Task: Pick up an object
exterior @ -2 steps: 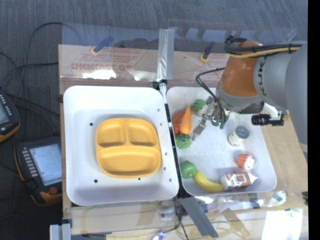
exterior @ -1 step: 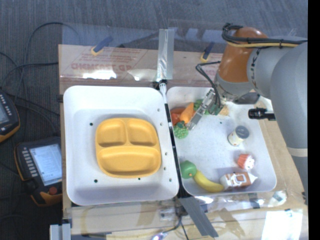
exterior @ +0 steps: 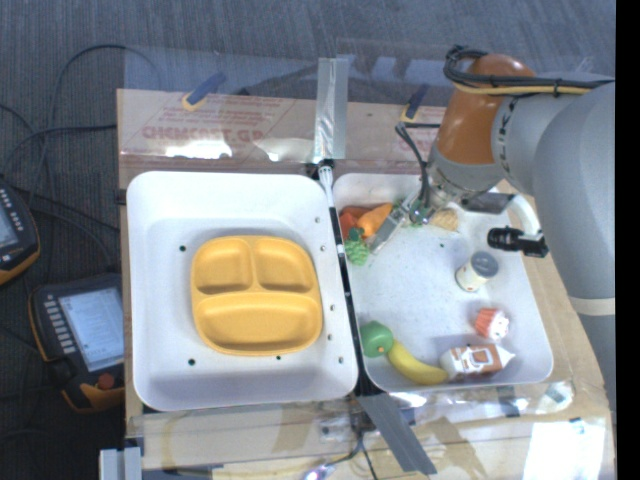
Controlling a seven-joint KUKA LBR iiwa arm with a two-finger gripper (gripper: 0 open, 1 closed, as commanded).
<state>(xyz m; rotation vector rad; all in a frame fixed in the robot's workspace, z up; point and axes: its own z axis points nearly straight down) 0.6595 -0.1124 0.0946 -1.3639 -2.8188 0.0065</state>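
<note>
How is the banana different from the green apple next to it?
The banana is yellow; the apple is green. The banana is long and curved; the apple is round. The banana lies along the bin's near edge; the apple sits by the wall between the bins. Both are in the right bin, touching.

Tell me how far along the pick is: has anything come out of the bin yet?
Nothing looks lifted. The pincer is low in the right bin, at the far left corner beside the carrot and the green vegetable; I can't tell if it grips either. The banana, green apple, carton and small bottle lie loose. The grasp and lift remain.
</note>
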